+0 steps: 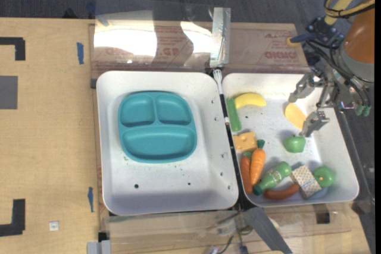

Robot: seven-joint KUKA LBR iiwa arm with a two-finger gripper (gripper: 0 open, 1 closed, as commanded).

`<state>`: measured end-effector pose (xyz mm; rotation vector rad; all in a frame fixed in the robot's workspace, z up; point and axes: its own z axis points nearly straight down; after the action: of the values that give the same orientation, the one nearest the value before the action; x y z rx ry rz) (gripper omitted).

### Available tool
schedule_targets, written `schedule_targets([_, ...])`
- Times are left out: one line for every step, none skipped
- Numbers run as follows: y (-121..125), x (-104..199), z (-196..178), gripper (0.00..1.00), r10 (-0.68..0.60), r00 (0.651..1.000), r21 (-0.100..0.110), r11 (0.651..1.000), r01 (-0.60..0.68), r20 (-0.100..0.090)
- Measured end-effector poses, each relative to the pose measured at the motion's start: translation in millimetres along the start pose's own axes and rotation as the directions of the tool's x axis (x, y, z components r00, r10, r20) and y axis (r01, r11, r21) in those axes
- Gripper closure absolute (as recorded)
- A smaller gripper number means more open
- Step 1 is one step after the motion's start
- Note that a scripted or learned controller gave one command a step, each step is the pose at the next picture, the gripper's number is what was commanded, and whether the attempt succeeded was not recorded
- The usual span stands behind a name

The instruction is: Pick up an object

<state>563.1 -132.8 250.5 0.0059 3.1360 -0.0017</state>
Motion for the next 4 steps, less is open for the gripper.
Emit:
schedule_targets([-26.8, -1.0, 144.0, 0.00, 0.015, 1.000, -0.003, 1.000, -0.015, -0.012])
schedule_targets([34.9, 10.8, 160.5, 0.00, -0.224, 0.975, 0.001, 0.975, 0.224, 0.006])
schedule_targets([35.9, 6.4, 146.9, 1.00, -0.226, 0.974, 0.006, 0.974, 0.226, 0.021])
schedule_targets([36.0, 6.8, 147.7, 0.00, -0.226, 0.974, 0.005, 0.974, 0.226, 0.019])
